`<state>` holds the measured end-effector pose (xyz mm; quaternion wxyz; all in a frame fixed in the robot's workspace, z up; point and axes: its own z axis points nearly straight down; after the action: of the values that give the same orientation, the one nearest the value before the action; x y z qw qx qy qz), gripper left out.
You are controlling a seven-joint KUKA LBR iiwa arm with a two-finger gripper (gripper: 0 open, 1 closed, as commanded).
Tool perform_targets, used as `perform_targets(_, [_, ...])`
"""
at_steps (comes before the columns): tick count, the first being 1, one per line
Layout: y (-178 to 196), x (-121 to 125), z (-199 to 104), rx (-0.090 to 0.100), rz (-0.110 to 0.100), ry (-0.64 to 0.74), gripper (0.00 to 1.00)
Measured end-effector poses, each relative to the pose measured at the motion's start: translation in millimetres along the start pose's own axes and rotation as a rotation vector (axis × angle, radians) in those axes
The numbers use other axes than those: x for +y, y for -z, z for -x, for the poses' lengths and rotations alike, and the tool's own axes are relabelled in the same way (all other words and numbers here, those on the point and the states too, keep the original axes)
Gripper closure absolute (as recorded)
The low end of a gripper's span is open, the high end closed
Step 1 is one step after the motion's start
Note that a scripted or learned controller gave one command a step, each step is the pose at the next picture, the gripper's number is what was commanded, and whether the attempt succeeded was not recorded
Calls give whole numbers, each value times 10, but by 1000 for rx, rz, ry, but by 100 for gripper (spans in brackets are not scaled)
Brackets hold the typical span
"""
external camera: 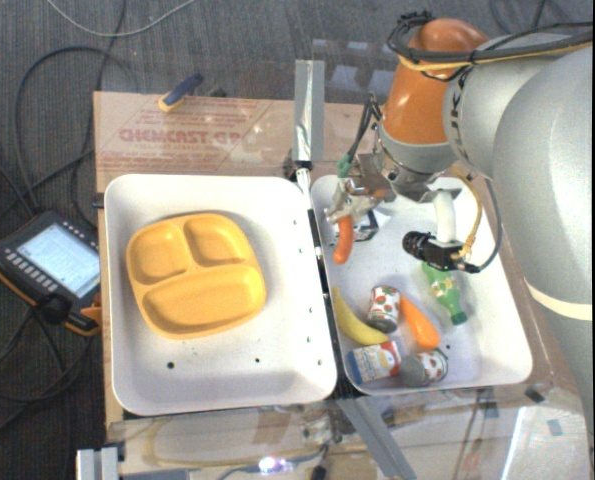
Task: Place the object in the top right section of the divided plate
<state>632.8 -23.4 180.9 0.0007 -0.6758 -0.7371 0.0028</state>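
Observation:
A yellow divided plate [196,272] lies in the left bin [137,368], with two small sections at its far side and one large section nearer the front. My gripper [344,211] hangs over the left edge of the right bin [497,363], just right of the wall between the bins. A slim orange-red sausage-shaped piece [343,241] hangs lengthwise below it, its upper end between the fingers. The gripper is shut on that piece. The plate's top right section [220,238] sits about a hand's width to the left of the piece.
The right bin holds a banana [361,328], a small can [383,308], an orange carrot [420,325], a green bottle [445,294] and two cans lying on their sides [375,361] [429,366]. A pendant [47,263] rests left of the bench.

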Motion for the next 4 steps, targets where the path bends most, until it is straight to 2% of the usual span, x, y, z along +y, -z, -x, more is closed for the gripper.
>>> perform_targets(1, [450, 416, -765, 2, 1, 47, 100])
perform_targets(2, [-331, 479, -1568, 1, -1, 179, 100])
perform_targets(3, [-245, 299, -1476, -2, 0, 207, 100])
perform_targets(4, [802, 420, -1809, 1, 2, 239, 100])
